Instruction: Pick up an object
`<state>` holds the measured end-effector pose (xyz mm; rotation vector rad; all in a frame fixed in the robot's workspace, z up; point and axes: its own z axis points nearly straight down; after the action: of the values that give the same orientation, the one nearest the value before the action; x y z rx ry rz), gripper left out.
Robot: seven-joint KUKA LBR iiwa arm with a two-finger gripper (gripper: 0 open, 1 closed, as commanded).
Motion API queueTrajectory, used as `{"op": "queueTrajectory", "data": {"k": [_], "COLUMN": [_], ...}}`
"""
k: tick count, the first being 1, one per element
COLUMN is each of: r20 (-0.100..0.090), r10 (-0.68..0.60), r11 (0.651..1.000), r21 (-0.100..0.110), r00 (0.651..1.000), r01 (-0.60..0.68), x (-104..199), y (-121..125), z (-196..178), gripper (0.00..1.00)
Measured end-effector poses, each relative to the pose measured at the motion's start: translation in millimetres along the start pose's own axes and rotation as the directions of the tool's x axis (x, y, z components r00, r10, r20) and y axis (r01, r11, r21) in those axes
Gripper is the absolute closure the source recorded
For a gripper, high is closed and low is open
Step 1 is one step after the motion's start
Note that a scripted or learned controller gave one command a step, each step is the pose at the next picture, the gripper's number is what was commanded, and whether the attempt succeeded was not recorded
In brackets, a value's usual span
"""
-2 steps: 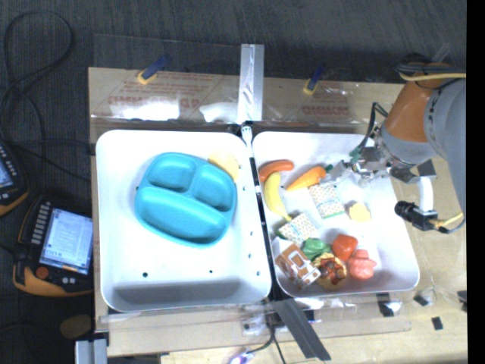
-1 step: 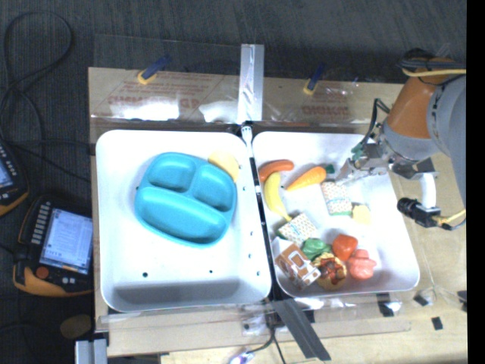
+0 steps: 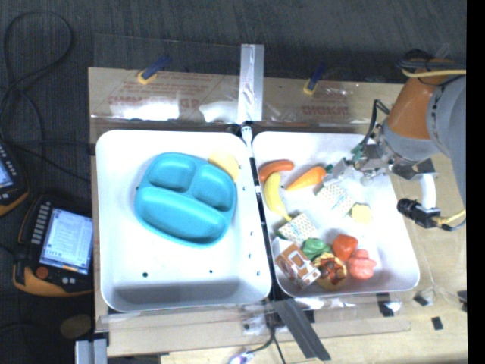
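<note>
The robot arm's end effector (image 3: 362, 163) hangs low over the upper part of the right bin (image 3: 405, 233), just beside a carrot (image 3: 306, 178); whether it is spread or closed cannot be told, and nothing is seen in its grip. A banana (image 3: 274, 196), tomato (image 3: 345, 246) and other toys lie below; a blue tray (image 3: 186, 196) fills the left bin (image 3: 114, 226).

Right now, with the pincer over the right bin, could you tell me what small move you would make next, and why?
I would probably lower the pincer slightly toward the orange carrot, which lies just to its left in the right bin. Nothing appears between its fingers, and the carrot lies fairly apart from the crowded toys at the bin's near end.
</note>
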<state>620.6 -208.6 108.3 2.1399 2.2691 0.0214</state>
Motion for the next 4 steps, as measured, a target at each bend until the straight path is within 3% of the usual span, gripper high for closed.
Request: {"op": "queueTrajectory", "data": {"k": [1, 2, 3, 4], "r20": [0.002, 0.003, 0.001, 0.001], "r10": [-0.039, -0.041, -0.041, 0.443], "r11": [0.999, 0.999, 0.999, 0.896], "r21": [-0.003, -0.008, -0.004, 0.012], "r00": [0.999, 0.999, 0.999, 0.896], "r01": [0.039, 0.041, 0.041, -0.443], "x": [3.5, 4.2, 4.5, 16.0], "y": [-37.4, -34.8, -36.0, -23.0], "z": [9.1, -2.8, -0.9, 16.1], "gripper": [0.0, 1.0, 0.0, 0.0]}}
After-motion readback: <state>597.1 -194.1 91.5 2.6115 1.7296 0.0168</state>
